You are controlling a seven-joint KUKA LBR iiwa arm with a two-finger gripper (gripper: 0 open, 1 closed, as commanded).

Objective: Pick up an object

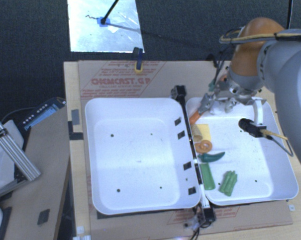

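The gripper [205, 105] hangs low over the far-left corner of the right bin [273, 186], its tip close to an orange piece [194, 118] by the bin wall — whether it is spread or pressed together, I cannot tell. To do this pick well, I judge it should settle squarely over one item, clear of the wall, before closing. The yellow block [203, 131] and orange ring [204, 146] lie just nearer the camera; the green pepper [212, 157] and green bundle [228, 182] lie beyond — well apart.

Grey arm from the right — tool [205, 105] low, wrist bent leftward.
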